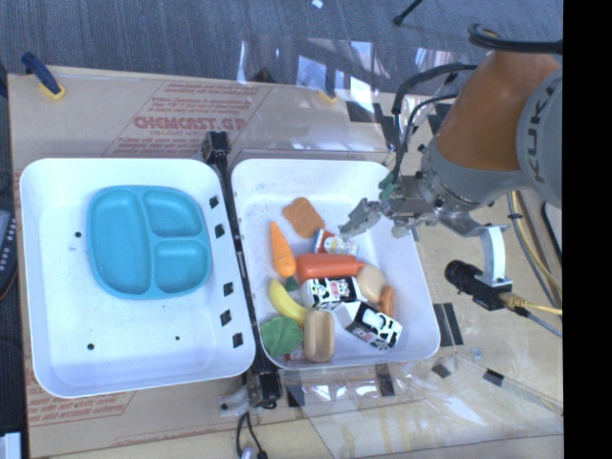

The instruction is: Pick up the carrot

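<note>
- Two white bins sat side by side on the bench: the left bin [48, 285] and the right bin [256, 191].
- The brown sheet [186, 120] under the bins had red writing on it. It seemed to say "CHEMCAST".
- One blue plate [148, 239] with three parts lay in the left bin.
- One carrot [281, 249] lay in the right bin, near its left wall, just above one banana [286, 301].
- One green leafy toy [280, 335] and one bread roll [318, 335] sat by the front wall.
- One sausage [329, 266] lay in the middle, and one brown cookie [303, 216] sat above it.
- Two black-and-white cartons [373, 325] lay near the sausage. Their print was too small to read.
- One gripper [359, 220] hung over the right side of that bin, away from the carrot. I could not tell how it was set.
</note>
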Robot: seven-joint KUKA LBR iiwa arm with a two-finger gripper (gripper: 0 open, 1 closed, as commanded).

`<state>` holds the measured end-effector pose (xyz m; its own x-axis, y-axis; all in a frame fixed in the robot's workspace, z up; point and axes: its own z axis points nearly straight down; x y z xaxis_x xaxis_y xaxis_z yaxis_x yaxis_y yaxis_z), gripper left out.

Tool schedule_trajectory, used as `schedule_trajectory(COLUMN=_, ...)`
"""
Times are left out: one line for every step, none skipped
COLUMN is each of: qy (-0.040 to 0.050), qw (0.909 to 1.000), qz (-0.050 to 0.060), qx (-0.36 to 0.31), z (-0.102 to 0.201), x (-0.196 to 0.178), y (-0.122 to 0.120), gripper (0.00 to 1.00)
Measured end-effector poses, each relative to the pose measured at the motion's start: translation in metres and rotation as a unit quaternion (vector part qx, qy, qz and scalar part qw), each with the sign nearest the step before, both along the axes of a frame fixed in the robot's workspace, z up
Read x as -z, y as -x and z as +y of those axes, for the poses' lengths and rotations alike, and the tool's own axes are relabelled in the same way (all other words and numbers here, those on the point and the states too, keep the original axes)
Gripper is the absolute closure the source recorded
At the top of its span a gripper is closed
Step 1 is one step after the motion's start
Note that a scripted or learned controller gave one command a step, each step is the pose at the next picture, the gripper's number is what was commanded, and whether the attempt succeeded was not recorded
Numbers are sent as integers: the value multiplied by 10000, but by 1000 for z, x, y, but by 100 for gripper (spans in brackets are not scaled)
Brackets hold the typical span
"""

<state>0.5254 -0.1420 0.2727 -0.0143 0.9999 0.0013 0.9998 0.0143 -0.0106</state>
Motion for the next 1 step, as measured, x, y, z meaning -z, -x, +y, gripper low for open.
schedule_trajectory(qy=-10, qw=9922, qz=13, qx=-1243, z=104, x=70, y=-20, gripper=0)
